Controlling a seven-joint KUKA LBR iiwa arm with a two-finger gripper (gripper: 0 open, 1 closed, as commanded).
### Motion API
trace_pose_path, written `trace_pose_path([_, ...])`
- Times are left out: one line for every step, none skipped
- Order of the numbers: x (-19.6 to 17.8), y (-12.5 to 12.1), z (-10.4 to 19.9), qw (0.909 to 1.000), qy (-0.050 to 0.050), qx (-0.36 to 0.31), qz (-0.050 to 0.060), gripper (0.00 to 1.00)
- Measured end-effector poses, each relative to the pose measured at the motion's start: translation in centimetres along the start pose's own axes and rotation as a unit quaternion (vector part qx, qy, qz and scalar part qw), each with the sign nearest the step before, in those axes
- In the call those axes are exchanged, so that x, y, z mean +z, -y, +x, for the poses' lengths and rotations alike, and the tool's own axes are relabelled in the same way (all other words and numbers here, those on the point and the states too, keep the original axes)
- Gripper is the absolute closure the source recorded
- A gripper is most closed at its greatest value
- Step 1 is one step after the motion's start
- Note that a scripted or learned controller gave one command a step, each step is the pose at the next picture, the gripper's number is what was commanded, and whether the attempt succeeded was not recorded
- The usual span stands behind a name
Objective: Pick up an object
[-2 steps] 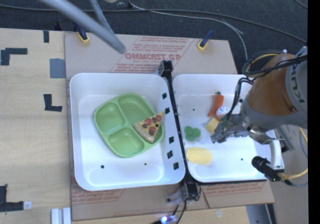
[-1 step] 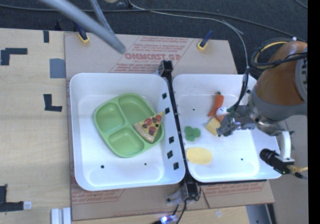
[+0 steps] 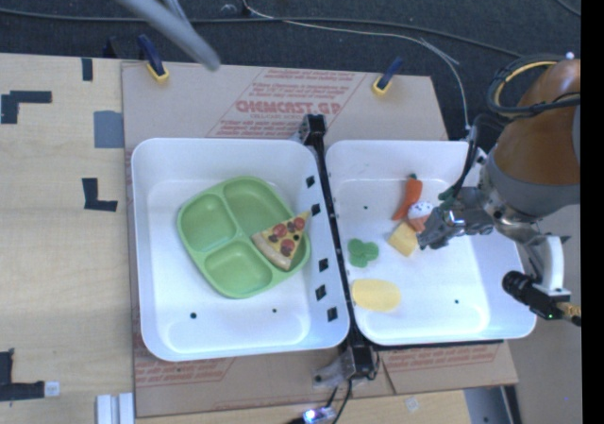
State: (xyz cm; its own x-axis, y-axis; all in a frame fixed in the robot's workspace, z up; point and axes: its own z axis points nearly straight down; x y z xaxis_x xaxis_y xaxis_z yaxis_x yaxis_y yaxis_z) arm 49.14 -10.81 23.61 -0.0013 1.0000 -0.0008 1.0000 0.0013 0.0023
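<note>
The right bin [image 3: 472,320] holds an orange carrot [image 3: 412,194], a small white piece [image 3: 421,212], a yellow cheese wedge [image 3: 403,241], a green leafy piece [image 3: 362,250] and a pale yellow oval [image 3: 376,295]. My gripper [image 3: 436,230] reaches in from the right and sits low over this bin. It is just right of the cheese wedge and the white piece, below the carrot's tip. Nothing can be seen held in it. Its dark tip partly covers the white piece.
The left bin [image 3: 151,224] carries a green divided plate [image 3: 222,224] with a pizza slice [image 3: 283,239] on its right part. A black divider [image 3: 326,224] runs between the bins. Cables lie on the dark floor behind the bench.
</note>
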Motion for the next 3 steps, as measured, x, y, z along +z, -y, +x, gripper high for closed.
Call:
trace_pose_path([1.2, -1.3, 5.6, 1.0, -0.001, -0.002, 0.002, 1.0])
trace_pose_path([0.4, -2.2, 10.4, 1.0, -0.001, -0.002, 0.002, 1.0])
trace_pose_path([-0.3, -3.5, 15.4, 1.0, -0.001, -0.003, 0.002, 1.0])
